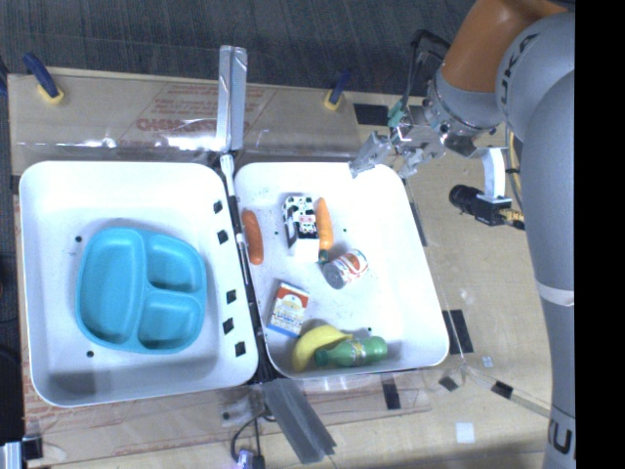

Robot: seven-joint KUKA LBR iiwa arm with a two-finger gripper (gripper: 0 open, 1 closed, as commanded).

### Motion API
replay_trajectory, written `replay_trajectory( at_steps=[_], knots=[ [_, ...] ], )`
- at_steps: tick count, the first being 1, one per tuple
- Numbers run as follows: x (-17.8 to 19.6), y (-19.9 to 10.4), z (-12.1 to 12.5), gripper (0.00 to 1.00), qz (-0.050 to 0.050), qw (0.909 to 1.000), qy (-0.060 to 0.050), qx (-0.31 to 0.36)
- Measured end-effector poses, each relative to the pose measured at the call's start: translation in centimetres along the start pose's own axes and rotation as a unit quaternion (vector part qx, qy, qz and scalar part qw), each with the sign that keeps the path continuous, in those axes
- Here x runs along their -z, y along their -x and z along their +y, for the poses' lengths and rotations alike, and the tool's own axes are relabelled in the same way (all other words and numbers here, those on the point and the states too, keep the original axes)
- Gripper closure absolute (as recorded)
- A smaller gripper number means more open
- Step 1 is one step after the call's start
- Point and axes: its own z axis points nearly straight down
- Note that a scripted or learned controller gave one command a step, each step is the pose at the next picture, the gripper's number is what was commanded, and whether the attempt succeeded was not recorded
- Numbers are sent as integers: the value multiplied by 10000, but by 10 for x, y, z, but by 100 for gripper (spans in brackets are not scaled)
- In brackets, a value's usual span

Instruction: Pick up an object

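The right bin holds a hot dog, a black-and-white carton, a carrot, a small can, a juice box, a banana and a green bottle. My gripper hovers over the bin's far right corner, apart from all of them. Its two fingers stand spread with nothing between them.
The left bin holds a blue divided tray. A metal bar rises at the back between the bins. Blue clamps sit on the bench's far edge. The arm fills the right side.
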Motion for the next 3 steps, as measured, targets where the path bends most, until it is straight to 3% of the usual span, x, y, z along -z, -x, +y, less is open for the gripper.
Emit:
replay_trajectory(
  at_steps=[1, 2, 3],
  knots=[
    [-134, -19, 13, 0, -20, 10000, 81, -6],
    [-146, -59, 5, 0, -46, 9981, 137, 602],
    [-132, -62, 8, 100, -21, 9978, 167, 634]
  ],
)
